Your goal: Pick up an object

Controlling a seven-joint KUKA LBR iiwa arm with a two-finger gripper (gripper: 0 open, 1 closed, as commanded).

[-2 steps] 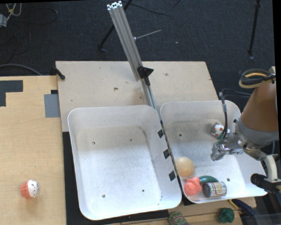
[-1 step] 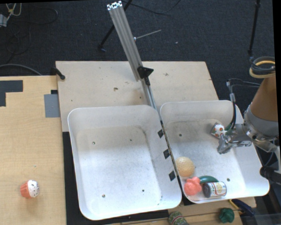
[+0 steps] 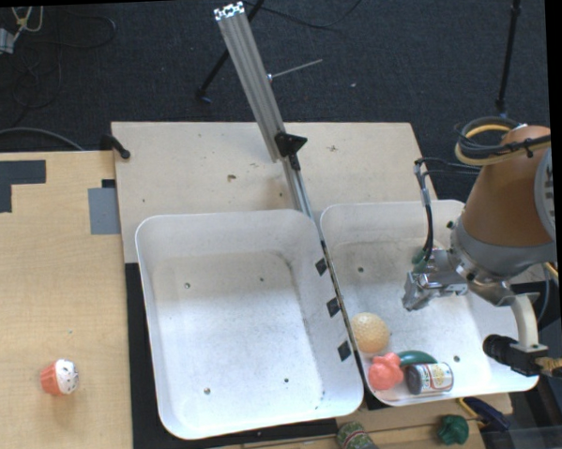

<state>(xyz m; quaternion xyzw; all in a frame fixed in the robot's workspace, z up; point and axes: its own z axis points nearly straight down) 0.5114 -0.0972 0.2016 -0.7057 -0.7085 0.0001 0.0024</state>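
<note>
In the right bin, near its front, lie a tan ball, a pink-red soft toy, a small dark can with a pale label and a dark green object partly hidden behind the can. My gripper hangs over the right bin's right half, up and to the right of the ball and apart from all of these things. I see nothing between its fingers. The orange-banded wrist rises behind it at the right edge.
The left bin stands next to the right one, with black clips on the shared rim. A metal rail slants up from the bins' back. A small red-and-white toy sits on the wooden bench at left. A green object and a can lie before the bins.
</note>
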